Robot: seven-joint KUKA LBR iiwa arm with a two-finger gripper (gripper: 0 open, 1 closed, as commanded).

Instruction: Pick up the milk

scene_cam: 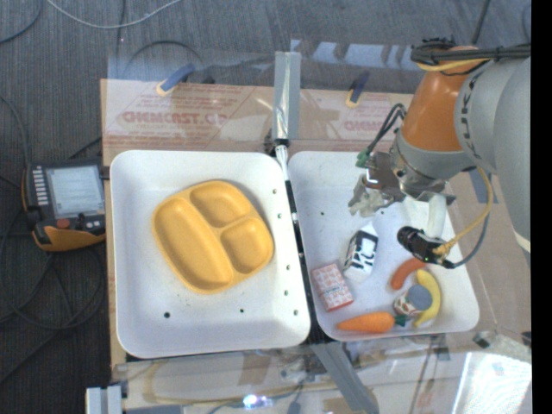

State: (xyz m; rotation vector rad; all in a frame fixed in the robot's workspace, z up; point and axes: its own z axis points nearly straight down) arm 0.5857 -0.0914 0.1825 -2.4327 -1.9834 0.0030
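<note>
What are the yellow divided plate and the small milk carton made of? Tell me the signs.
Yellow three-compartment plate: probably moulded plastic, with smooth rounded walls and a soft sheen. Small white milk carton with black patches: possibly printed card or toy plastic; too small to settle.

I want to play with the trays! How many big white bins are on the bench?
2. One white bin sits on the left, holding a yellow divided plate. The other white bin sits on the right, touching it, holding the milk and toy food.
</note>
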